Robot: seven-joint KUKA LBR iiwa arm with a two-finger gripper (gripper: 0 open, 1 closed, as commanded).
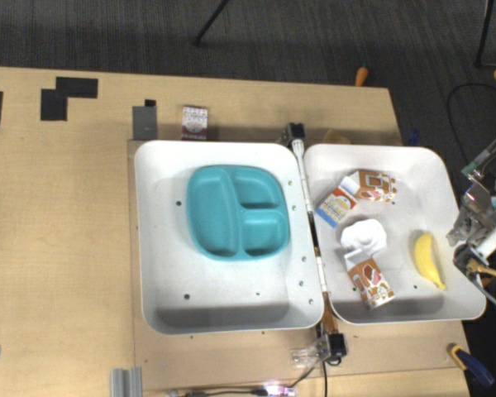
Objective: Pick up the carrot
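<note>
My gripper is at the far right of the view, just outside the right bin's right rim, and only part of it is visible. A slim orange-tan piece that may be the carrot pokes out just under it. I cannot tell whether that piece is held.
The right bin holds a banana near its right wall, two brown-and-white cartons, a blue-and-white carton and a white object. A teal divided plate lies in the left bin. Cables hang at the right.
</note>
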